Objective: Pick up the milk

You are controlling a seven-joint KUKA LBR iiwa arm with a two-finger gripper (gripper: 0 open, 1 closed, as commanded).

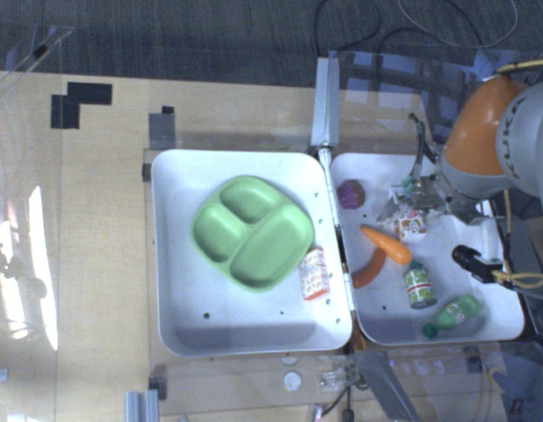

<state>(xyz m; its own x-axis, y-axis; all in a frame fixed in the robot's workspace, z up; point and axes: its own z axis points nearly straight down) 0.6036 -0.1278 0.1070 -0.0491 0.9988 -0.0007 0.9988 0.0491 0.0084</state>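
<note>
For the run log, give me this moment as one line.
task: pick up milk | gripper low over milk carton, right bin | grasp: not evident | nearby: carrot, can

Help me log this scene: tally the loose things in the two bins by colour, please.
Green: 3 (divided plate, can, bottle)
Orange: 2 (carrot, sausage-like piece)
Purple: 1 (round fruit)
White and red: 2 (carton under the gripper, packet beside the plate)
Total: 8
</note>
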